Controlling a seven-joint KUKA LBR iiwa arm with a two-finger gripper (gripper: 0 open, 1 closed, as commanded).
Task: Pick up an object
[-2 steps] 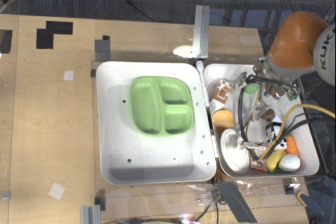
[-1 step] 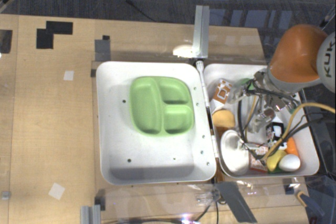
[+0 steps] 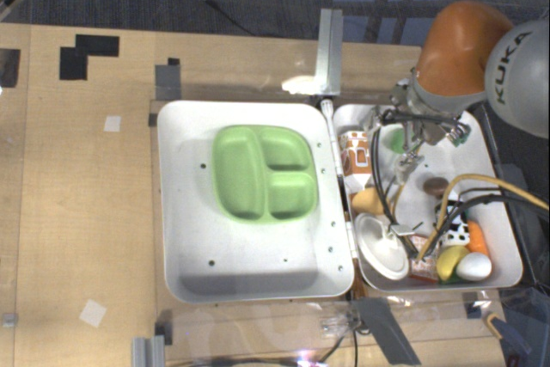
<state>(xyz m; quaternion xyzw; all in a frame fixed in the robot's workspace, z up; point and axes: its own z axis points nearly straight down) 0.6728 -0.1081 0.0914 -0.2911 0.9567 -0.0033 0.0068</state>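
The right bin point(image 3: 507, 266) holds the objects on offer, crowded toward its 6 o'clock end: a white egg-shaped piece point(image 3: 473, 266) at about 5 o'clock, touching a yellow lemon-like piece point(image 3: 450, 263) just beside it, with an orange carrot-like piece point(image 3: 477, 237) leaning above them and a small black-and-white item point(image 3: 459, 233) next to that. A white bowl point(image 3: 381, 243) sits at the bin's 7 o'clock, a pale yellow pear-shaped piece point(image 3: 367, 201) touches its upper rim, and an orange-and-white carton point(image 3: 356, 152) stands at roughly 10 o'clock against the left wall. A dark brown oval point(image 3: 436, 184) lies near the middle, and something green point(image 3: 394, 138) shows at 12 o'clock behind the wrist hardware (possibly a cup or lid, the view is too cluttered to say). The gripper point(image 3: 411, 157) hangs over the upper middle of this bin, below the orange band point(image 3: 460, 47); whether its fingers are apart or together cannot be told, and nothing is visibly between them. Black and yellow cables point(image 3: 494, 182) loop across the bin's 3 o'clock side. In the left bin point(image 3: 185, 271), well apart from all this, a green divided tray point(image 3: 263, 173) lies near the centre.
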